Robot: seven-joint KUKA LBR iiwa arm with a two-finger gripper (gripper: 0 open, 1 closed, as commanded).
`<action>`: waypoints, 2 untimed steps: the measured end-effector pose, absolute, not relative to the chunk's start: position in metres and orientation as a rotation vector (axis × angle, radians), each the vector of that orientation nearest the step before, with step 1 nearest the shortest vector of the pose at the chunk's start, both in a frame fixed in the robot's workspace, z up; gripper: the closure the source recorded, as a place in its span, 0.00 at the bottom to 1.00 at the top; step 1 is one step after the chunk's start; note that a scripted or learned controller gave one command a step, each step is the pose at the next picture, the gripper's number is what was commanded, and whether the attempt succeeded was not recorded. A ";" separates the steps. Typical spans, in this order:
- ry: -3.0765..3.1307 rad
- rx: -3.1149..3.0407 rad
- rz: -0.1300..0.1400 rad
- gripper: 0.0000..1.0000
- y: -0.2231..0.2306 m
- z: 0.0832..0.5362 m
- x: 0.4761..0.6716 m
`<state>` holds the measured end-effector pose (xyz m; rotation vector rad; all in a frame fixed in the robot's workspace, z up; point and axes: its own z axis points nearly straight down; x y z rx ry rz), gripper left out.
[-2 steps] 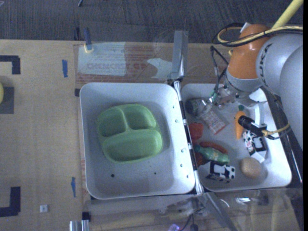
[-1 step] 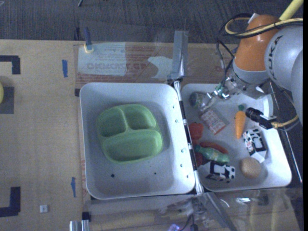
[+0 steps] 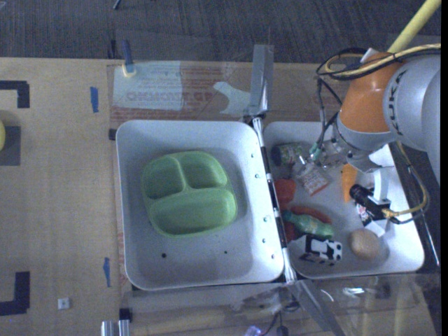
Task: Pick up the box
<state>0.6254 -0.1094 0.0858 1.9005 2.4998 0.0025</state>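
Gripper (image 3: 323, 154) hovered upper right bin (image 3: 406, 257), over box (image 3: 314, 178); grip unclear. Crowding toys risked wrong grab.

— Where is the arm (image 3: 413, 103)?
— It reaches in from the right, grey, with its orange band (image 3: 367, 103) turned toward the camera.
— And the wrist?
— Bent downward, with cables looping over and around it.
— The gripper (image 3: 318, 161)?
— Low, below the orange band at its left; its tip is too blurred to make out clearly.
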 end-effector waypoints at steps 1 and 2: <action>2.494 1.902 0.007 1.00 -0.111 0.097 0.627; 2.588 1.776 0.004 1.00 -0.032 0.186 0.598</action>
